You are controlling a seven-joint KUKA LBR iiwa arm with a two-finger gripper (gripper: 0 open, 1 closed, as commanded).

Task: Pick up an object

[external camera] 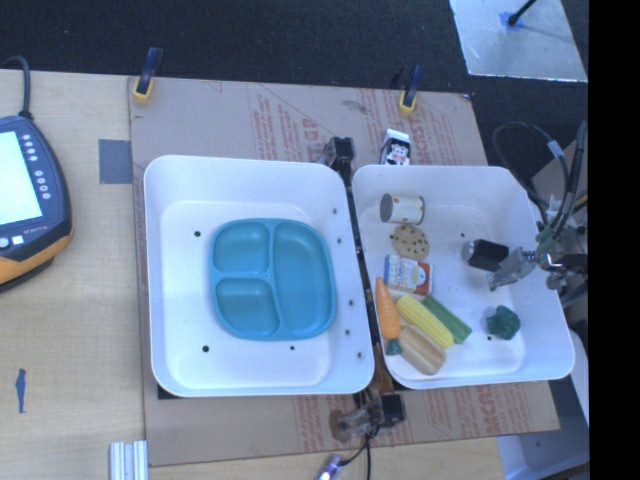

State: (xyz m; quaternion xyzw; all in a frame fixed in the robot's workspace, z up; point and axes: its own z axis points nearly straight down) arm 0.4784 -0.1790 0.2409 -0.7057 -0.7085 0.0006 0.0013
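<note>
**Reaching in, nothing lifted yet**

We read this as the approach step: no object is off the floor of its bin, and the next move calls for settling on one target and coming down over it squarely.

Starting at the desk's left, the left bin (pixel 160 268) carries a blue divided plate (pixel 272 278) at its middle. In the right bin (pixel 540 363), along its left wall, we see a small can (pixel 402 208) on its side, then a round brown cookie (pixel 408 241), a printed packet (pixel 408 275), and toward the near edge a carrot (pixel 387 310), a corn cob (pixel 425 318) and a bread roll (pixel 420 351) packed together. Further right a black block (pixel 487 255) lies just beside the claw (pixel 512 270), which sits low near the bin's right wall; we cannot tell how it is set. A green lump (pixel 503 322) lies near it, toward the near edge. Those two look the likeliest picks; the food cluster lies well apart.
</note>
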